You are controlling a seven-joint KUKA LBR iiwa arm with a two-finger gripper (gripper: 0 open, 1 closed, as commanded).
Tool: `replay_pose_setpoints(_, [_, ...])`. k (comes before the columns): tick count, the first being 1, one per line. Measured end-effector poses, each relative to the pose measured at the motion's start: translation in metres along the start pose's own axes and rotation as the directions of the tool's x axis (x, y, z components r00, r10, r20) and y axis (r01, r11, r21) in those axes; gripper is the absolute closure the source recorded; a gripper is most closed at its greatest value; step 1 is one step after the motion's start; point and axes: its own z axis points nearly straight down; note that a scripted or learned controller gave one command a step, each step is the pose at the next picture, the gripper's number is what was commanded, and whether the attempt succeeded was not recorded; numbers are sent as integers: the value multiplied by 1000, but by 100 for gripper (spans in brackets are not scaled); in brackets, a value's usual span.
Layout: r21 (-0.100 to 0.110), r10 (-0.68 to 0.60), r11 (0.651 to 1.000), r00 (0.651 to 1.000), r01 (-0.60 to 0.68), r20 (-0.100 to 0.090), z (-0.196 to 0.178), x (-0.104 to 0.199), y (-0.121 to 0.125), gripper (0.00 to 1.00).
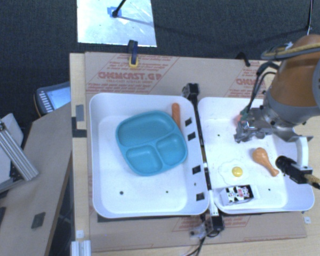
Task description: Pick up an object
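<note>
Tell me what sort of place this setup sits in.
Most likely a robotics lab bench for grasping trials. A grey-and-orange robot arm reaches over two shallow white bins set on a board. The bins hold toy items: a blue divided plate, a fried egg and a drumstick.

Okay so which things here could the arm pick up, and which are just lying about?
Could pick up: drumstick, fried egg, card, carrot, blue plate.

Just there: two white bins, cardboard, yellow clamp, silver sheet.
</note>
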Motion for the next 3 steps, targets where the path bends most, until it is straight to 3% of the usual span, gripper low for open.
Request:
replay_pose_setpoints(1, [1, 1, 1000, 1000, -1, 1, 10, 42, 21, 100])
replay_pose_setpoints(3, [0, -1, 1000, 1000, 1, -1, 6, 157, 54, 100])
